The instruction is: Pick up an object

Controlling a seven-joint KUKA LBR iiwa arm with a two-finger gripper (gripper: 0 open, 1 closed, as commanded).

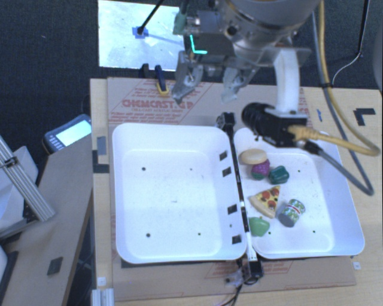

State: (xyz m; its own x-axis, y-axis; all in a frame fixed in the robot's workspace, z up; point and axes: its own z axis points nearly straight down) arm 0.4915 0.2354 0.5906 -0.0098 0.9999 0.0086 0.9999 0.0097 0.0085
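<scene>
One fixed camera, mounted above the bench, looking down at a slant — both white bins fall inside the frame, side by side. Far enough back to take in bench edges and dark floor beyond the bins — arm enters top right.

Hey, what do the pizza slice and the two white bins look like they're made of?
Pizza slice: likely a moulded plastic or rubber toy, with flat painted colours and a matte look. Left bin and right bin: probably thin formed plastic, with smooth, slightly glossy, rounded rims.
</scene>
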